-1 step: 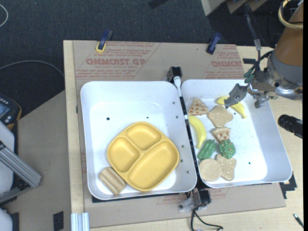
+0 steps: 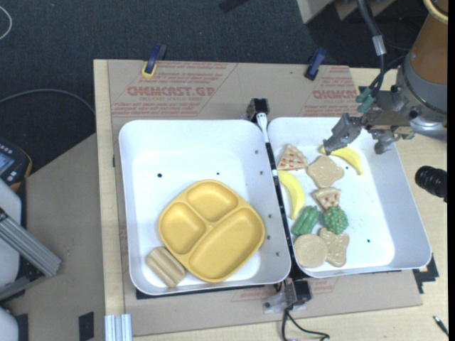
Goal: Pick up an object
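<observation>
My gripper (image 2: pixel 362 139) hangs over the far part of the right bin (image 2: pixel 398 212), its two fingers spread apart, so it is open. A small yellow banana (image 2: pixel 348 156) lies just below and in front of the fingers, partly under the left one; nothing sits between them. Further toy food lies to the left in this bin: a pizza slice (image 2: pixel 291 158), a tan bread slice (image 2: pixel 324 170), a longer banana (image 2: pixel 291 190), a smaller pizza piece (image 2: pixel 328 198), broccoli (image 2: pixel 335 219), a green pod (image 2: pixel 306 221), a round cookie (image 2: pixel 310 250) and a tan biscuit (image 2: pixel 336 248).
The left bin (image 2: pixel 142 162) holds a yellow divided plate (image 2: pixel 212 229) and a bread roll (image 2: pixel 166 266) at its near left corner. A black clip (image 2: pixel 258 109) sits where the bins meet at the far edge. The right half of the right bin is bare white.
</observation>
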Robot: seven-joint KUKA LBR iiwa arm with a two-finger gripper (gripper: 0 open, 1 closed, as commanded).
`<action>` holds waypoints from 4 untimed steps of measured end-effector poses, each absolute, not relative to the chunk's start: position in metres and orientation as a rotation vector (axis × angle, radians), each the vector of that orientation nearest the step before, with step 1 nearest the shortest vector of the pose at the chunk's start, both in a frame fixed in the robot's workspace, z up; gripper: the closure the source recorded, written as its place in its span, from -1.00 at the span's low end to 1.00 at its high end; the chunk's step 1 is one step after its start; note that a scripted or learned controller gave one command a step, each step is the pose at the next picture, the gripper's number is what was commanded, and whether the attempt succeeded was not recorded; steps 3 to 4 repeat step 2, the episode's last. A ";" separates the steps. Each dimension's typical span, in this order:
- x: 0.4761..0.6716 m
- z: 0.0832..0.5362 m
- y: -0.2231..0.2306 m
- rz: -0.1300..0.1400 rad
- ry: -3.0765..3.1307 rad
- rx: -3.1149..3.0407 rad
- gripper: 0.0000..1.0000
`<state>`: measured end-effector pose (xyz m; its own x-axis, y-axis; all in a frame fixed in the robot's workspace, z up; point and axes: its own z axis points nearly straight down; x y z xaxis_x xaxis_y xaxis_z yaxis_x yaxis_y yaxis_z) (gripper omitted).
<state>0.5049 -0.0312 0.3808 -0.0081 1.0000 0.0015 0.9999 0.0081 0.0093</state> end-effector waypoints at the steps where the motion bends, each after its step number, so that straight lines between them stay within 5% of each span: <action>1: 0.507 0.386 -0.035 0.005 2.220 2.217 1.00; 2: 0.513 0.374 0.044 -0.001 2.232 2.214 1.00; 4: 0.513 0.374 0.044 -0.001 2.232 2.214 1.00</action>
